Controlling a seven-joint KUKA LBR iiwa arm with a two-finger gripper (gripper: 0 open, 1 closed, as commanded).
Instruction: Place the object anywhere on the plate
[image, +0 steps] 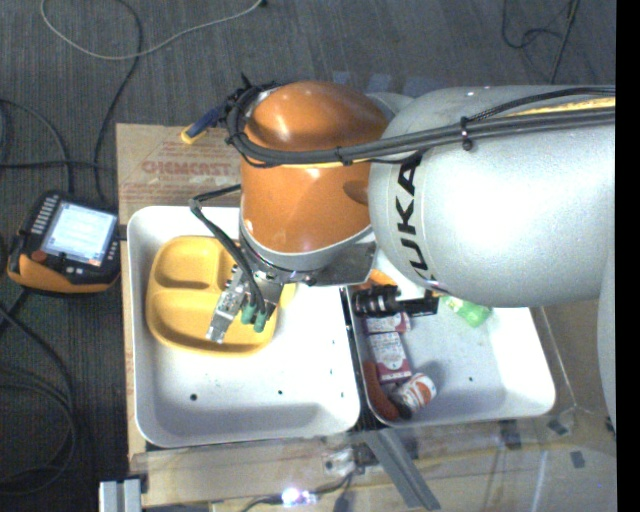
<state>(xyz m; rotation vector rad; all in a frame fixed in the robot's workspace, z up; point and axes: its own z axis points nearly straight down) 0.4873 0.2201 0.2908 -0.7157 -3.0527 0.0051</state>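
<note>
Looming nearest, the arm (480, 190) is reaching in over the left bin (250, 410). Its jaws (238, 312) are hanging over the yellow plate (185, 285), seemingly pinching a small green object (258, 318), though I cannot tell for sure. Bottles (390, 350) are lying in the right bin (500, 380).

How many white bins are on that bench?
2. The left bin holds a yellow plate, with the pincer over it. The right bin holds a ketchup bottle; the arm covers much of it.
</note>
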